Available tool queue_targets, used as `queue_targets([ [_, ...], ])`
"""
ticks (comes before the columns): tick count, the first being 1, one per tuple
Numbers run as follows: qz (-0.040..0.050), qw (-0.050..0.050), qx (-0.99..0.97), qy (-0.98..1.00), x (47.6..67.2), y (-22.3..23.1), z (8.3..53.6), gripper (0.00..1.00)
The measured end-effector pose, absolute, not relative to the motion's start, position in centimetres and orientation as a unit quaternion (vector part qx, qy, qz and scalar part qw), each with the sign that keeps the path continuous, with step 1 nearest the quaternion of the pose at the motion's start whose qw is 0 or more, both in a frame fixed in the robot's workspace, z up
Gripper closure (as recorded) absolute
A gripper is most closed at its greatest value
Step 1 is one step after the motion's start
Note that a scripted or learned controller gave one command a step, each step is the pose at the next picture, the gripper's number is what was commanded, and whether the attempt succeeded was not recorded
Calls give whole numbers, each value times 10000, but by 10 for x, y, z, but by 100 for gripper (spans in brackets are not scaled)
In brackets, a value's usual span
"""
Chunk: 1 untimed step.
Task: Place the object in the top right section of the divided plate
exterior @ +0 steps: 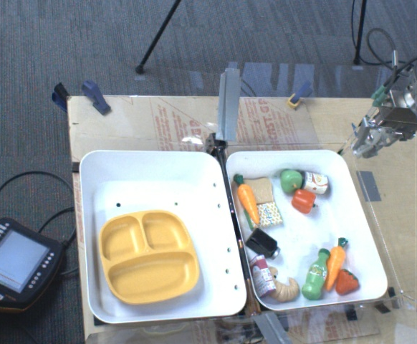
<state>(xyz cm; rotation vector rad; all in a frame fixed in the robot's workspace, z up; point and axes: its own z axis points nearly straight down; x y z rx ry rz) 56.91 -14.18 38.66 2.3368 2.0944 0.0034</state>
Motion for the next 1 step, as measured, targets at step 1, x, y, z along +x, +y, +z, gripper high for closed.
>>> queue_targets([
  [1,-43,-55,7467,6651,475,-137,286,100],
])
